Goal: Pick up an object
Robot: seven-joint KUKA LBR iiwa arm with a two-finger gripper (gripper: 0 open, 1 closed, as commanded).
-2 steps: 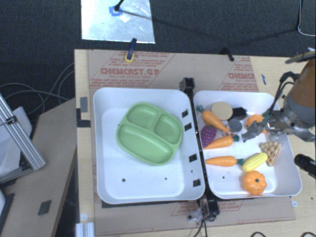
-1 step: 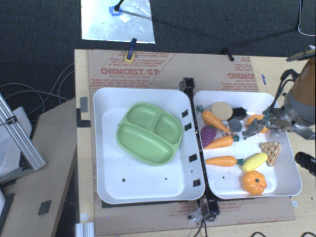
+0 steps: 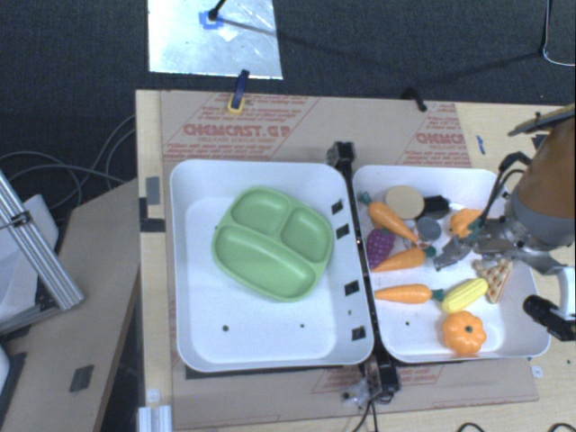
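Toy food fills the right bin (image 3: 517,336), and any piece of it would serve as the object to pick up. Closest to the gripper (image 3: 447,256) are a carrot (image 3: 397,260) lying just left of its tip, a yellow corn cob (image 3: 464,292) just below it, and a second carrot (image 3: 404,293) left of the corn. A third carrot (image 3: 392,220) sits higher up beside a round tan piece (image 3: 404,201), with a purple bunch of grapes (image 3: 379,243) near the divider and a small pumpkin (image 3: 463,331) at the bin's lower edge.

The gripper hangs low over the middle of this clutter, angled toward the left. Whether its claw is spread or pressed together cannot be told from above, since the dark parts blur against the items beneath, and nothing is visibly pinched in it. Its position suggests a descent toward the tightly packed centre, where neighbours may crowd a clean grasp.

The arm (image 3: 547,205) comes in over the bin's right rim. In the left bin (image 3: 261,340) lies a green divided plate (image 3: 273,241), well apart from the action.
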